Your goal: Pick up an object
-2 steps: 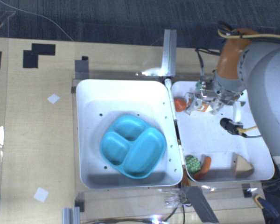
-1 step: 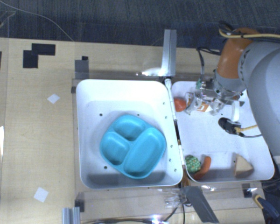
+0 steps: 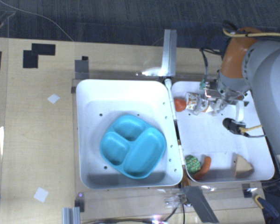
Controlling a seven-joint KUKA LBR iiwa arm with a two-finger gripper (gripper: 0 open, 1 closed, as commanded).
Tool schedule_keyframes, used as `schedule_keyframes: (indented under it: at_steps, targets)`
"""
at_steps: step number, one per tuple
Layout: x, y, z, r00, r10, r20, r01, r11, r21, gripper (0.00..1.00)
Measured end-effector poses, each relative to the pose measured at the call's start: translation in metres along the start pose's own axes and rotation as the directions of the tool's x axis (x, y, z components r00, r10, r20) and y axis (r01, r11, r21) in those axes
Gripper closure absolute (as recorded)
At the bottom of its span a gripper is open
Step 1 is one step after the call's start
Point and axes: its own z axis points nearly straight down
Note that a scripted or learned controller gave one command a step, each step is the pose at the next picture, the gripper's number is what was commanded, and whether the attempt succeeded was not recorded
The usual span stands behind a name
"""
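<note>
1. The gripper (image 3: 201,102) is low in the right bin (image 3: 256,143), near its far left corner; whether its jaws are spread or pressed together, I cannot tell
2. Just beside it on the left lies a small orange-red object (image 3: 179,105), close to the bin wall
3. To do the pick well, I think the jaws should be centred over this object before closing, because the wall leaves little room
4. The left bin (image 3: 91,97) has a blue divided dish (image 3: 133,146)

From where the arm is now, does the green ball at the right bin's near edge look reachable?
Probably yes: the green ball lies uncovered, with open bin floor between it and the pincer. The orange piece touching it may crowd a grasp.
</note>
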Motion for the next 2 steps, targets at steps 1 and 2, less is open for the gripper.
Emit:
schedule_keyframes:
  at_steps: [1,2]
  targets:
    - [0.014,0.001,0.003,0.987,0.163,-0.011,-0.163,0.987,-0.017,1.0]
    - [0.026,0.001,0.004,0.855,0.517,-0.025,-0.518,0.856,-0.003,1.0]
